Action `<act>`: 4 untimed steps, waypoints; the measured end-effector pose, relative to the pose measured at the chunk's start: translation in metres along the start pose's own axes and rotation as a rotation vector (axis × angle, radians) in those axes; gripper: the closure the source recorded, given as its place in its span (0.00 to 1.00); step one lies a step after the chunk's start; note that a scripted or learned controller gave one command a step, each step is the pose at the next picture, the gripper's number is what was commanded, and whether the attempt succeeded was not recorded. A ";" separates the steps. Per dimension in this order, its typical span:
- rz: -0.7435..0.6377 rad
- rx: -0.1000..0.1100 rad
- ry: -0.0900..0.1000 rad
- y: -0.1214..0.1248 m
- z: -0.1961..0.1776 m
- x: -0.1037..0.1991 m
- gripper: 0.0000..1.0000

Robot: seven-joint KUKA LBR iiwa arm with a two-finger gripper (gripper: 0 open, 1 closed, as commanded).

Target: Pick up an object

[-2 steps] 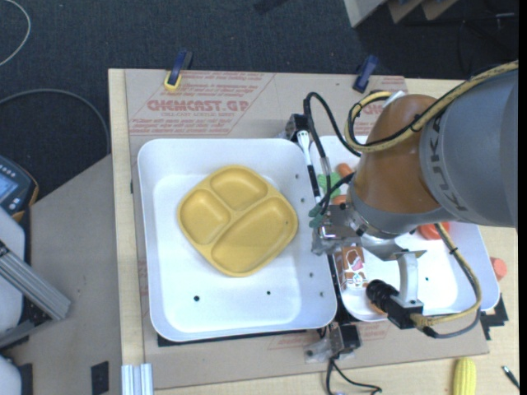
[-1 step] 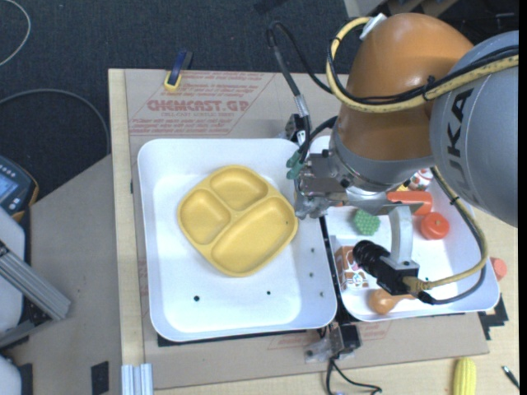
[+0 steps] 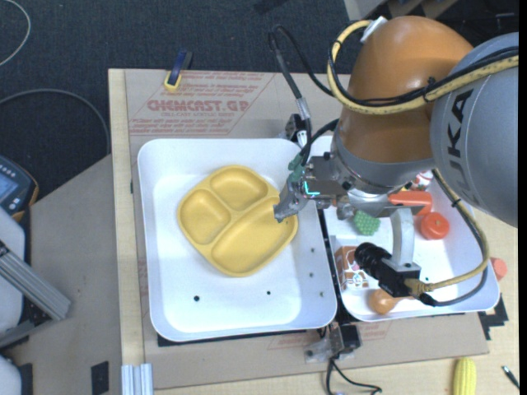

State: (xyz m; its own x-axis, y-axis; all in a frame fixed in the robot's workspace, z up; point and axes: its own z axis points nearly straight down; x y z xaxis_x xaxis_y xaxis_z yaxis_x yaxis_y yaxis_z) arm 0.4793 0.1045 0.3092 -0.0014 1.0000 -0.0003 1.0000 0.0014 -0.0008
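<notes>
The yellow plate (image 3: 235,218) sits mid-frame in the left bin (image 3: 156,245), so the gripper (image 3: 288,204), touching its right rim, should pinch that edge firmly.

A yellow plastic divided plate (image 3: 235,218), moulded into three compartments, lay flat and right side up in the left white bin (image 3: 165,245). It sat toward that bin's right half, its two smaller compartments nearer the bin's far wall and its largest one nearer the front. Its right rim lay close to the bin's right wall.
</notes>
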 end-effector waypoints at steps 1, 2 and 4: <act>-0.001 -0.003 0.000 0.001 -0.010 0.000 1.00; -0.001 -0.007 0.000 0.072 0.008 0.016 1.00; -0.004 0.005 0.000 0.011 0.008 0.068 1.00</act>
State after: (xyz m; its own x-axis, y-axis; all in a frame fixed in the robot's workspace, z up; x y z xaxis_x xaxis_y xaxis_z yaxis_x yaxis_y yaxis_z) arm 0.4899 0.1724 0.3010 -0.0059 1.0000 0.0002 1.0000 0.0059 -0.0059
